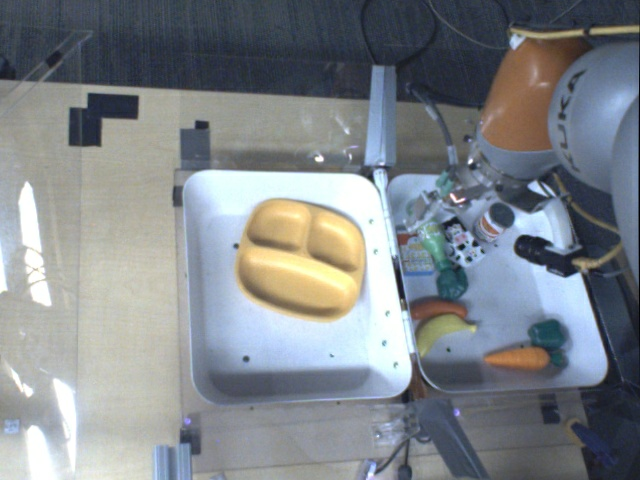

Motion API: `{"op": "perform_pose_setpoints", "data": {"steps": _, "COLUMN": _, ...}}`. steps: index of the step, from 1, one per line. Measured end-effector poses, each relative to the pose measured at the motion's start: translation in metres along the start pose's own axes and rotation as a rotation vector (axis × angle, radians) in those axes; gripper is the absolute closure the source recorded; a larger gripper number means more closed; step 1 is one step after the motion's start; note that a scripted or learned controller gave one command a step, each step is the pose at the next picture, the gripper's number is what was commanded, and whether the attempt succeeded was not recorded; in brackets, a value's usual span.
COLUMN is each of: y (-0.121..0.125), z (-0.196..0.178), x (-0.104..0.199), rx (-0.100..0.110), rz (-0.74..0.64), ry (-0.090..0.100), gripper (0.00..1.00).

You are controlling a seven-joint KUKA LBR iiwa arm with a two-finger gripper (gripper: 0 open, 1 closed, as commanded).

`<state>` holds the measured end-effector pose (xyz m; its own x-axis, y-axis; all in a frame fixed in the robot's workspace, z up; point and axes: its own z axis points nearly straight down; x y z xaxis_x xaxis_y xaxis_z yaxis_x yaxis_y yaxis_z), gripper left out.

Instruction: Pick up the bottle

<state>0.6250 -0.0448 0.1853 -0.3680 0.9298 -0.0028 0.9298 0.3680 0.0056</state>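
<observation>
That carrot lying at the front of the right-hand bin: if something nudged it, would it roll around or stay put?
The carrot looks rounded and tapered, so it would probably roll in a curve rather than straight. Its smooth, shiny skin suggests a stiff plastic toy, likely light and a bit slippery. The green object beside its leafy end might stop it quickly.

Both bins (200,298) look like smooth matt white plastic; the yellow tray (300,258) is glossy plastic; the table (90,268) is pale wood.

A robotics lab is suggested: two white bins (200,298) are fixed on a taped wooden bench (90,268), cables (400,28) are looped behind, and a clear screen (40,68) is mounted alongside.
</observation>
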Motion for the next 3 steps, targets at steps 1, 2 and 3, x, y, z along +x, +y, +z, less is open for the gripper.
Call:
{"op": "perform_pose_setpoints", "data": {"steps": 1, "y": -0.011, "z": 0.078, "x": -0.044, "rx": -0.005, "rz": -0.05, "ry": -0.002, "gripper": 0.0}}
{"op": "perform_pose_setpoints", "data": {"steps": 2, "y": -0.008, "z": 0.066, "x": -0.044, "rx": -0.012, "rz": -0.053, "ry": -0.006, "gripper": 1.0}}
{"op": "perform_pose_setpoints", "data": {"steps": 3, "y": 0.041, "z": -0.061, "x": 0.008, "rx": -0.002, "rz": -0.092, "ry": -0.001, "gripper": 1.0}}
